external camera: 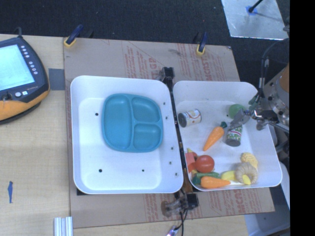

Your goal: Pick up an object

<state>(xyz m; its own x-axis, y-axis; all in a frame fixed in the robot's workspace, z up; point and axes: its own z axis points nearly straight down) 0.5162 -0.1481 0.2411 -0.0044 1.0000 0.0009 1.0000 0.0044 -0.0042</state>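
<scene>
We are seeing the gripper (244,116) reaching into the right bin (212,89) from its right side, just above a small dark can (234,135) that is standing near the bin's middle. Whether the jaws are open or shut we cannot tell. Nothing is visibly between them, so we are judging the pick as not yet made; closing on something and lifting it are still ahead.

Counting the right bin:
- two carrots, one (213,137) just left of the dark can, one (213,182) at the front edge
- one white-labelled can (190,117) lying on its side
- one tomato (204,162)
- one green round item (236,109)
- a few yellow and tan food pieces (246,168), kind unclear

The left bin (78,132) is holding one blue divided plate (132,122). On the tabletop (29,151), one teach pendant (19,80) is lying at far left.
</scene>
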